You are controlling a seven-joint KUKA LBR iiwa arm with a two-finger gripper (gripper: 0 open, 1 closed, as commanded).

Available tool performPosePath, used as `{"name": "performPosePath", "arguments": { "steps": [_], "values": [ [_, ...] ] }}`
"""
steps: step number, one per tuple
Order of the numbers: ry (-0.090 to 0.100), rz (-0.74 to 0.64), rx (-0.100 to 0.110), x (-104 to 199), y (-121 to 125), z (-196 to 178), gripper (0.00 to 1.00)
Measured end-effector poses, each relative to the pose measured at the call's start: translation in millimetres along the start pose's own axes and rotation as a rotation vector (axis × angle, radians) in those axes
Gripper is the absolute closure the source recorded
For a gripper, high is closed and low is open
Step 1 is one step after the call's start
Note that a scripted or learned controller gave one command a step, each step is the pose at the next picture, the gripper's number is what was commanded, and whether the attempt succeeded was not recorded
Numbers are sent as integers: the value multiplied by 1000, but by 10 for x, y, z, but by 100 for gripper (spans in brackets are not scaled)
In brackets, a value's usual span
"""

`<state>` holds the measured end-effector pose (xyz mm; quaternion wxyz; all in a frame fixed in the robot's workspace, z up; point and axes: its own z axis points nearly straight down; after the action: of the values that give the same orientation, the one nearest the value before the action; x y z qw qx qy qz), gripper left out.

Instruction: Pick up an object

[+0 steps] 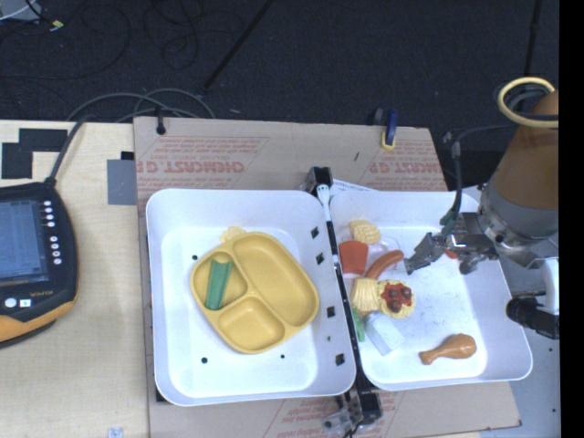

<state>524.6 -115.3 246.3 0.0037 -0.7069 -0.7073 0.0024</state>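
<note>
over the right bin [511, 359], my gripper [427, 255] hangs spread wide and empty beside the sausage [384, 263], since the toy food is clustered at the divider.

A brown cardboard sheet [274, 153] with red print lies on the pale table [91, 354], and a grey square [119, 180] sits just beside the sheet's left edge. At the table's left edge rests a handheld pendant [32, 258] with a blue-grey screen, a row of round buttons and an orange underside, a dark cable running up from it toward the back. Behind the table, black cables [182, 16] trail over a dark floor [365, 44], and a small blue and yellow clip [391, 128] stands at the sheet's far edge.
</note>
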Motion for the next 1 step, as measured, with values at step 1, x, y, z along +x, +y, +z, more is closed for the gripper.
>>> {"name": "performPosePath", "arguments": {
  "steps": [1],
  "values": [
    [1, 1, 8, -12, 0, -66, 100]
  ]
}}
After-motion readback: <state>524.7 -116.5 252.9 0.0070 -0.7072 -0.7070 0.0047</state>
